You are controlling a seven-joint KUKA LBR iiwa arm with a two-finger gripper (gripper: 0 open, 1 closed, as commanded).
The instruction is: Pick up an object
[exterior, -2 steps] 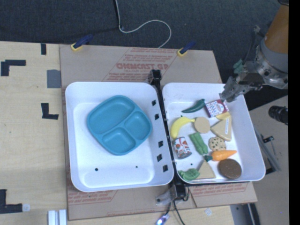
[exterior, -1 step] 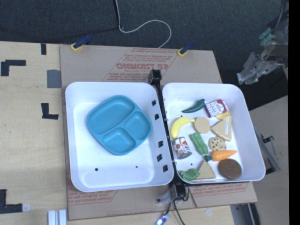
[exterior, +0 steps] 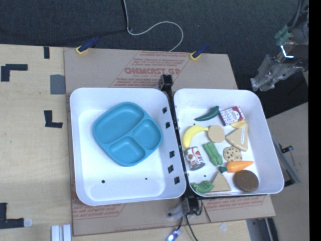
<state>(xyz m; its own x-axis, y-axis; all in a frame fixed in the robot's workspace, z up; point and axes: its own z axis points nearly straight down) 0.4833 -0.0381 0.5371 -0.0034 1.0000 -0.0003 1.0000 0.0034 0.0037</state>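
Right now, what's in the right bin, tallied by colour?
Green: 3 (pepper, pod, leaf)
Yellow: 1 (banana)
Orange: 1 (carrot)
Tan or brown: 5
Red-labelled: 2 (carton, can)
Total: 12

Red print runs across the cardboard sheet (exterior: pixel 150 69) under the bins, upside down from here; I can't make out the word.
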